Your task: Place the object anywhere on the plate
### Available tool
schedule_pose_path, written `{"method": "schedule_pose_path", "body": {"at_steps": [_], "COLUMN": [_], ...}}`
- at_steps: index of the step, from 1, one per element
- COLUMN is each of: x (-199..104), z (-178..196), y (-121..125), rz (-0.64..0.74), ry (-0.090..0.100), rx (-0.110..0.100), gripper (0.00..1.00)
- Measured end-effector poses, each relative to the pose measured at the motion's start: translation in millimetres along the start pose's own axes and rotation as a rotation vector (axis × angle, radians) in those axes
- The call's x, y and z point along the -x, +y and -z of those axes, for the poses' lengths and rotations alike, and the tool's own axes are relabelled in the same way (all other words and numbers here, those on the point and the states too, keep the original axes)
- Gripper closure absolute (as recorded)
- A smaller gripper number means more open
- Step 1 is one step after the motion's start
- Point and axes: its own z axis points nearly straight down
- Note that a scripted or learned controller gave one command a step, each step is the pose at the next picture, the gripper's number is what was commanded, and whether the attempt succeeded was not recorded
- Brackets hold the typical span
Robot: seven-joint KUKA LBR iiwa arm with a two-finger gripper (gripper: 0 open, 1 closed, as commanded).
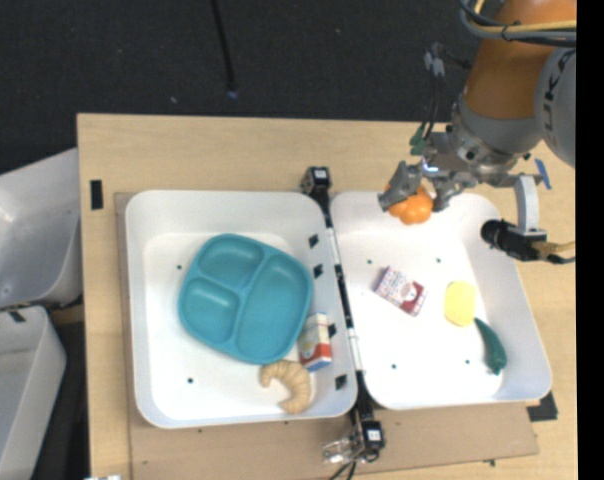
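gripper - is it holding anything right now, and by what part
The gripper holds a small orange object, pinched at its top between the fingers, above the right bin.

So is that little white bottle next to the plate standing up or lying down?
Lying down. The white bottle lies on its side on the left bin's floor, against the teal plate's rim, beside the croissant.

pale wooden bench (212, 148) on dark floor (132, 38) (speckled carpet).

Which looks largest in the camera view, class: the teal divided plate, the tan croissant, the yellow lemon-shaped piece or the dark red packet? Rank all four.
1. Teal divided plate, by far.
2. Tan croissant.
3. and 4. Dark red packet and yellow lemon-shaped piece: too alike to rank.
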Motion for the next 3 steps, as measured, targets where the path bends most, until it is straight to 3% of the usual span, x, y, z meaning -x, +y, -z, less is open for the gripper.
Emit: {"method": "schedule_pose_path", "body": {"at_steps": [3], "x": [-155.1], "z": [-39.7], "y": [-34.3], "rz": [0.003], "ry": [0.001], "rx": [-0.001], "gripper": [1.00]}}
